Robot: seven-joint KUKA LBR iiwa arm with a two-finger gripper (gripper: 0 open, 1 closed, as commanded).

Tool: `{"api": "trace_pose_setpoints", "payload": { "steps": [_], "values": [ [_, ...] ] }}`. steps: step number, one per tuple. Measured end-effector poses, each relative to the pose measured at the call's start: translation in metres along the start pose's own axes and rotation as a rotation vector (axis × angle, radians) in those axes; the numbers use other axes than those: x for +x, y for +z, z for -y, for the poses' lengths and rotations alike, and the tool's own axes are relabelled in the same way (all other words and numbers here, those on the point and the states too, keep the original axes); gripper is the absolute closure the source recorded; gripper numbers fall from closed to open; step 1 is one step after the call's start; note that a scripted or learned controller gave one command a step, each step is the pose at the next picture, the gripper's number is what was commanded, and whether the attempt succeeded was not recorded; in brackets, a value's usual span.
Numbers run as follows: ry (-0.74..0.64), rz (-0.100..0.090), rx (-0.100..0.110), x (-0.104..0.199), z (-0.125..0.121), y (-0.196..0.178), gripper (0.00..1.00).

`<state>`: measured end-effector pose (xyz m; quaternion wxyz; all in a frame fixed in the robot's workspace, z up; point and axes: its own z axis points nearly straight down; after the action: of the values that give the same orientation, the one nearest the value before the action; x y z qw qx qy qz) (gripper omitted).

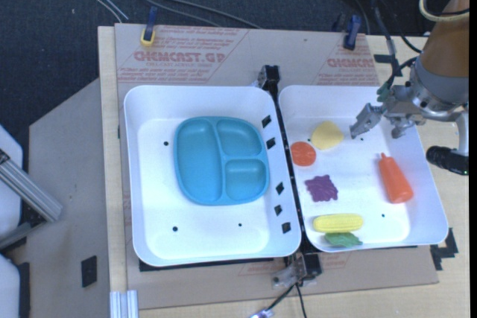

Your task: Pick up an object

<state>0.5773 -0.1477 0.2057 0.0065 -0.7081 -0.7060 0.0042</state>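
My gripper [382, 126] hangs over the back of the right bin [425, 227], open, with nothing between its two fingers. Its left finger [364, 123] points toward a yellow lemon-shaped piece [326, 135] just to its left. An orange round piece [302, 153] lies next to the lemon. A purple bunch of grapes [322, 188] sits mid-bin. An orange carrot [393, 178] lies below the gripper's right finger. A yellow corn cob [337, 223] and a green piece [343, 239] rest at the bin's front.
The left bin [149, 234] holds a blue divided plate [221, 159]. A black divider strip [277, 160] runs between the bins. Clamps [149, 32] hold the cardboard base at the back. Cables trail over the dark floor behind.
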Motion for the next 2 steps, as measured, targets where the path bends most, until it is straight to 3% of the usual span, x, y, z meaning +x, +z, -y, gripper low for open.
{"api": "trace_pose_setpoints", "payload": {
  "steps": [1,2],
  "values": [
    [-0.003,0.002,-0.014,0.000,-0.003,-0.008,0.00],
    [-0.002,0.001,-0.008,-0.009,-0.003,0.050,0.00]
  ]
}}
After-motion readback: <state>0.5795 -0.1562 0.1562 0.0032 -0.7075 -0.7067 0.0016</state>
